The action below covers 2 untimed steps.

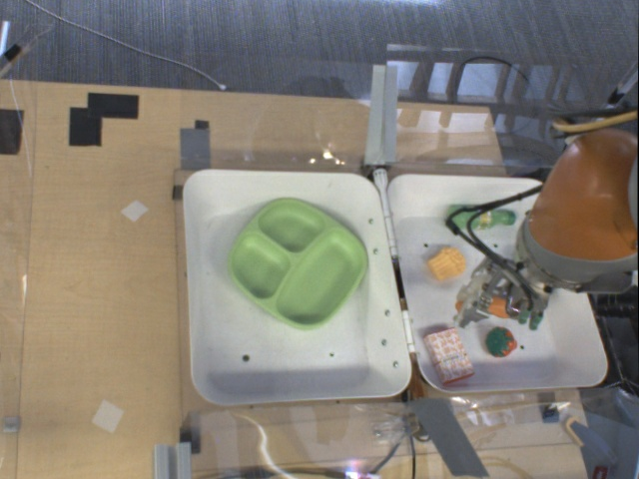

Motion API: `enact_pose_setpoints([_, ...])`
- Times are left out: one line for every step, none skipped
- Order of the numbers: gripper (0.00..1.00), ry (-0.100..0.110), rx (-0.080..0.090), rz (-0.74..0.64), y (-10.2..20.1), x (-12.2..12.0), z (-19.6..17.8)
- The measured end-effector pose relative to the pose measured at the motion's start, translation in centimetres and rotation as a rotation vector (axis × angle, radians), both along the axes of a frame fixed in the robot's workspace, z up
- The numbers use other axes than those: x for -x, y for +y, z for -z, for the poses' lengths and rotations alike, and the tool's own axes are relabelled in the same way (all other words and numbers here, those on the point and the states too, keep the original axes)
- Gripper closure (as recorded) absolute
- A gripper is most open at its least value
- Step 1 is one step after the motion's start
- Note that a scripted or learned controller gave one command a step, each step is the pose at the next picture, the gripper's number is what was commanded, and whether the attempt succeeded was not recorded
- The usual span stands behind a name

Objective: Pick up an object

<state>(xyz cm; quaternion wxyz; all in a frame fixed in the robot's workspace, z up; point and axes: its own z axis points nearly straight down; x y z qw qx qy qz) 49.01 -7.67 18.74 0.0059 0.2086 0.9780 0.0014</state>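
Note:
My gripper (496, 304) hangs low over the middle of the right bin (569, 372), under the orange band of the arm (589, 208). A small orange piece (496, 310) shows right at the gripper; I cannot make out whether it is gripped. A yellow corn-like piece (446, 262) lies just left of the gripper. A green and red ball (500, 341) sits just below it. A red and white patterned box (448, 354) lies at the bin's front left. A yellow-green item (496, 220) lies at the back, beside a dark cable.
The left bin (220, 367) holds a green divided plate (298, 260). A ridge (392, 267) separates the two bins. A metal post (380, 118) stands behind the bins. The arm hides the right bin's far right part.

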Motion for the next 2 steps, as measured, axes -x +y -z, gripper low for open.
enact_pose_setpoints([1.0,-0.005,-0.003,-0.121,11.3,0.1,-9.8])
enact_pose_setpoints([1.0,0.001,0.004,-0.55,13.9,0.2,-11.9])
